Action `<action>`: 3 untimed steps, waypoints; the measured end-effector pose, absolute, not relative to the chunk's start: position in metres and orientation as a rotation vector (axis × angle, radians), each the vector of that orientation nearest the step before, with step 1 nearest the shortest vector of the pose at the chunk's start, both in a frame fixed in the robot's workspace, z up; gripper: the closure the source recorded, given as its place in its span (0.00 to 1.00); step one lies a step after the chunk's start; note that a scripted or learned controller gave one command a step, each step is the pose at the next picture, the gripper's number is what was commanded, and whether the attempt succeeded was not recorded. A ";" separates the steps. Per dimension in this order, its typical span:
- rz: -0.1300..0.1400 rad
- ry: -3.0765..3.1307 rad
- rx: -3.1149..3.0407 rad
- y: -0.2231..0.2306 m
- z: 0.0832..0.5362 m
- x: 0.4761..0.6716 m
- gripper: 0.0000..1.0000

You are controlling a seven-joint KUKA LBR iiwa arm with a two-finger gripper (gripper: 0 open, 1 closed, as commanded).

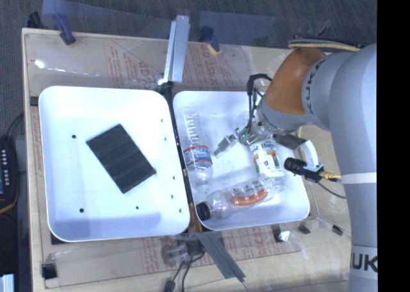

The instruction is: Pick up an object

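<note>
Arm low in the right bin, reaching among bottles.

The gripper sits right of centre in the frame, over the middle of the right bin; whether it is apart or together I cannot tell, and nothing shows in its grasp. Just below it lies a small white bottle with a printed label, likely light and stiff, best taken across its narrow body. Left of that a clear water bottle lies lengthwise: light, thin-walled and slippery, prone to roll or squash, so the middle of its body is the safest hold. At the bin's lower edge lies another clear bottle with a dark cap and something orange inside. The left bin holds a flat dark slab, hard to take from above.
</note>
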State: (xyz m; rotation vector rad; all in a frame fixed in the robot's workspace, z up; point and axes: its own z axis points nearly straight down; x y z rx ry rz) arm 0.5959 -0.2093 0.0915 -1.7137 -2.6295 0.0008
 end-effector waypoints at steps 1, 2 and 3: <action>0.000 -2.662 -1.670 -0.211 0.178 0.581 0.00; 0.001 -2.665 -1.661 -0.210 0.163 0.576 0.00; 0.000 -2.840 -1.348 -0.206 0.164 0.643 0.00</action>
